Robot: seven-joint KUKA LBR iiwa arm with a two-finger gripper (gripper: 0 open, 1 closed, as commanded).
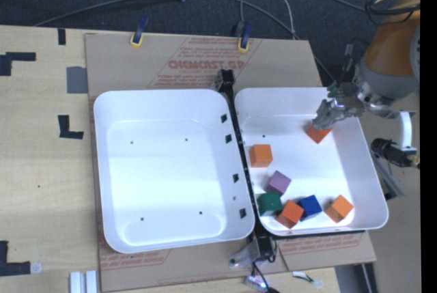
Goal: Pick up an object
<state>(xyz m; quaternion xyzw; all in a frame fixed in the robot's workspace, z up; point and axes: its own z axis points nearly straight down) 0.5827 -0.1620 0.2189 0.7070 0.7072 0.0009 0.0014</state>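
Cardboard (198,63) bears 2 bins; right bin (355,148) holds 7 blocks.

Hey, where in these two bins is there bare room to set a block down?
The left bin has bare floor across its whole width. In the right bin, the back strip near the divider, left of the gripper and its red-orange block, is free. The front is crowded: orange cube, purple block, green block, blue block.

Six blocks (280,182) lie in the right bin (362,155) (left bin (164,169) alongside).
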